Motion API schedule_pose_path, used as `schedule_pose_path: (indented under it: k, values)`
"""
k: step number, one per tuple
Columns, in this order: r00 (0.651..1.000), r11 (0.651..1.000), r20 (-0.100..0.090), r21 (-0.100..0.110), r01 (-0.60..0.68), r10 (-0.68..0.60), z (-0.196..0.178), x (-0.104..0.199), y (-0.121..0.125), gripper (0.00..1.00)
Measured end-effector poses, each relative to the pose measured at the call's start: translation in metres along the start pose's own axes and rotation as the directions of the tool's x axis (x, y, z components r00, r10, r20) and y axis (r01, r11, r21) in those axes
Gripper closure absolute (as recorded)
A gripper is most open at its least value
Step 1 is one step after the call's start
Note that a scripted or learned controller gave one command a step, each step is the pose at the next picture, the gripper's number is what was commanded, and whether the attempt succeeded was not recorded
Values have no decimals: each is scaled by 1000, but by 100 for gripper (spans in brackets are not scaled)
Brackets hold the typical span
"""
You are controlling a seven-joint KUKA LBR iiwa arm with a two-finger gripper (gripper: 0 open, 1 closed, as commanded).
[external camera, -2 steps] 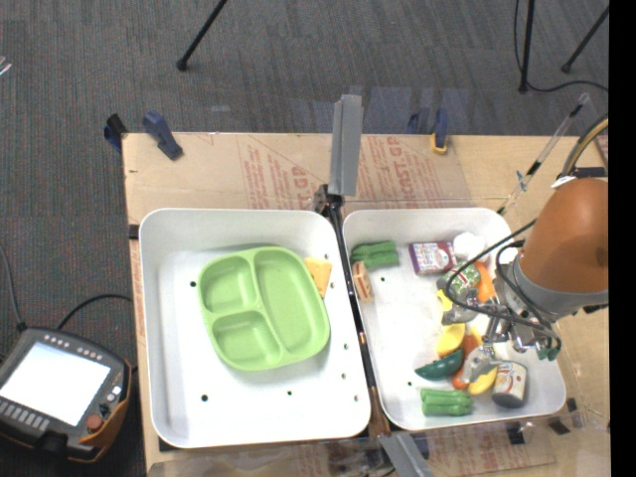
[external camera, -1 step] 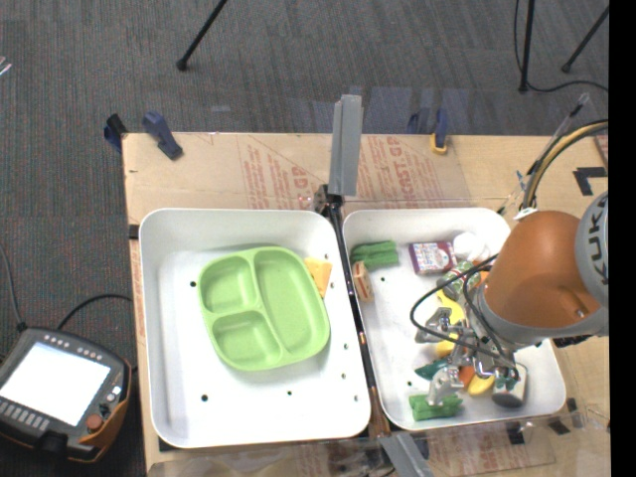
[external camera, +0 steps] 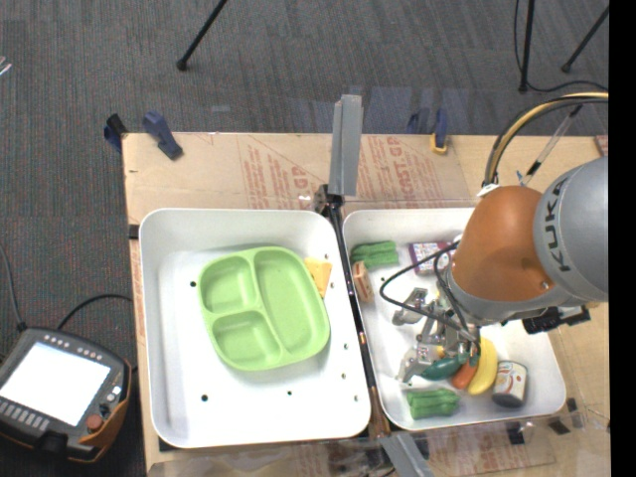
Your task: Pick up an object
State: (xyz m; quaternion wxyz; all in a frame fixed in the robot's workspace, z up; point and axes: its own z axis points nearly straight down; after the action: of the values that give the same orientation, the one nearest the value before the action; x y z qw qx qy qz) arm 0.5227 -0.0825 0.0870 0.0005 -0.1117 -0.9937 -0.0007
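Step in hand: the arm is reaching down into the right bin (external camera: pixel 556 397); judging by the pose, it is closing in on a grasp, with nothing lifted yet.
Hand: the hand (external camera: pixel 429 351) is hanging low over the front of the right bin, just above a cluster of toy food. I cannot tell how far it is open, nor whether it has hold of anything; the metal parts blur together with the items below.
Target (judged): the teal-and-orange toy (external camera: pixel 444 371) is lying directly under the hand, touching or nearly so.
Neighbours: a banana (external camera: pixel 484 368) is leaning just right of that toy; a green pickle-like piece (external camera: pixel 431 402) is lying just in front; a small can (external camera: pixel 510 384) is sitting further right.
Next move calls for: settling squarely over one item without nudging the banana, then lifting straight up.
Left bin: a green divided plate (external camera: pixel 264 308) is resting there, well apart.
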Motion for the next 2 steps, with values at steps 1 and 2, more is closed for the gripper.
schedule_pose_path:
  k: [1, 2]
  values:
    - [1000, 1000, -3, 1, 14, -14, 1, 39, -8, 0]
    - [1000, 1000, -2, 1, 31, -31, 0, 39, -40, 0]
